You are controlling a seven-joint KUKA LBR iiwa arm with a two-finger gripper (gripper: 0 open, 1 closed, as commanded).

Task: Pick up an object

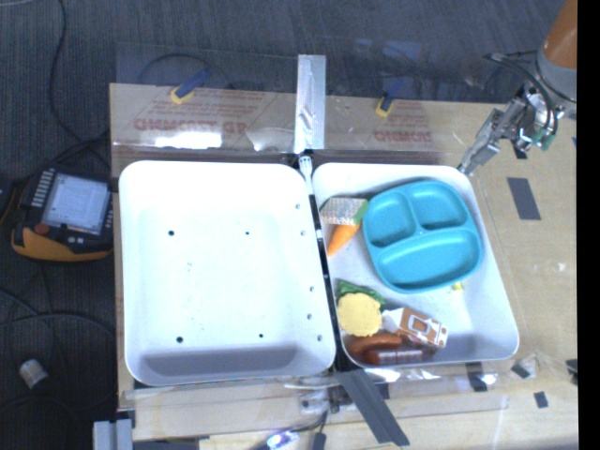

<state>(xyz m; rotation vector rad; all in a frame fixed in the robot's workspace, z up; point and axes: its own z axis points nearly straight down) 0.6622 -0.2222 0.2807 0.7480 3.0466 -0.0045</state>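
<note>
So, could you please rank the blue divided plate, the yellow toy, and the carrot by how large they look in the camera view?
1. Blue divided plate, clearly largest.
2. Yellow toy.
3. Carrot, partly hidden, so its rank against the yellow toy is unsure.

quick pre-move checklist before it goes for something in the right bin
1. Tool away from the objects: ok, it sits above the right bin's far corner.
2. Tool carrying nothing: ok, no object between its fingers.
3. Targets present: ok, blue divided plate, carrot, yellow toy and brown sausage lie in the right bin.
4. Small items spaced for a grasp: not ok, they crowd the near left corner.
5. Finger opening: cannot tell.
</note>
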